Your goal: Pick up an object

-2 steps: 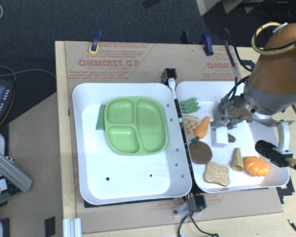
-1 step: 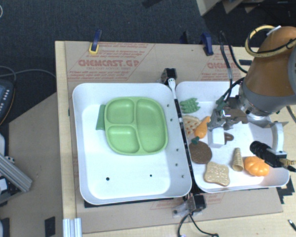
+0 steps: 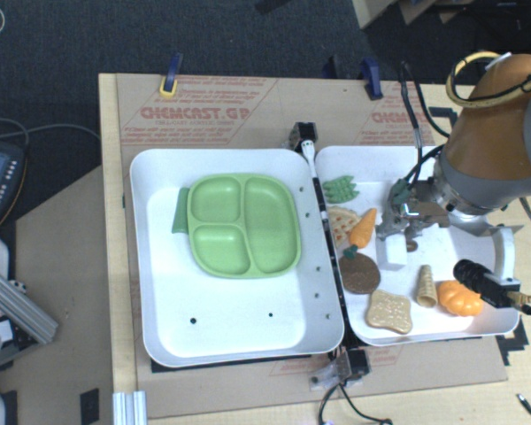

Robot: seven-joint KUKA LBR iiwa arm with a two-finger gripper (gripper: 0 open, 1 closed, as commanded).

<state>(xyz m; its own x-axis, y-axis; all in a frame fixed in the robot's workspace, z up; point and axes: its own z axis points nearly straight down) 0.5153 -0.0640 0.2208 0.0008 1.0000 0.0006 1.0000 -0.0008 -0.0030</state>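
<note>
hand (image 3: 398, 237) over right bin (image 3: 380, 159), nr carrot (image 3: 363, 227)

Bench (image 3: 221, 113); two white bins (image 3: 159, 264)

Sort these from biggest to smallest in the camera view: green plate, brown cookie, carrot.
1. Green plate, by far the biggest.
2. Brown cookie.
3. Carrot. It is narrower than the cookie, though about as long.

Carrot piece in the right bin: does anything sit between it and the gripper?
Nothing visible does. The gripper hangs over bare white floor of the right bin, and the carrot piece lies just to its left in the camera view with an open gap between them. The round brown cookie sits below, off that line.
</note>
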